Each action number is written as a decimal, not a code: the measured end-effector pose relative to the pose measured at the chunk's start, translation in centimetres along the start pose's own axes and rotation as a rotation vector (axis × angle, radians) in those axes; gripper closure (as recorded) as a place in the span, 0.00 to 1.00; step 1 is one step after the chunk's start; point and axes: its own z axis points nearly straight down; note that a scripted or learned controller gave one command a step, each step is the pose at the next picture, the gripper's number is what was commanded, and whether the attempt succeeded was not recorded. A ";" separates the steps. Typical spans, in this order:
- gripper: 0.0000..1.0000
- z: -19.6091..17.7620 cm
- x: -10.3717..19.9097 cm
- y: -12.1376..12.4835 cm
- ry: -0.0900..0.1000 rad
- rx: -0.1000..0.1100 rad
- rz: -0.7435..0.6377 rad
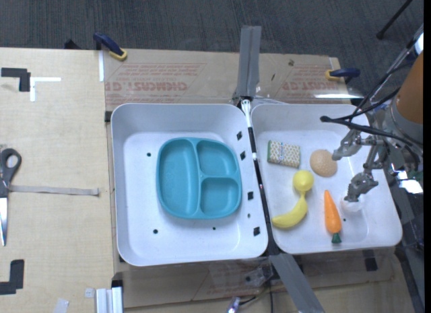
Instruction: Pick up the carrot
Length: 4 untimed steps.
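The carrot (331,215) is orange with a green stub and lies lengthwise in the right bin (377,236), near its front right. My gripper (351,171) hangs over the right side of that bin, just right of the carrot and apart from it. Its two fingers are spread, one fingertip (343,149) near the tan ball and the other fingertip (357,189) level with the carrot's top end. Nothing sits between them.
In the right bin also lie a yellow banana (293,213), a yellow lemon (303,181), a tan round ball (323,163) and a patterned sponge block (283,153). A teal divided plate (199,178) rests in the left bin (128,170). Scissors (7,184) lie on the bench at far left.
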 end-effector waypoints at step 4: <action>1.00 -0.1 3.2 -4.1 -0.003 0.001 0.091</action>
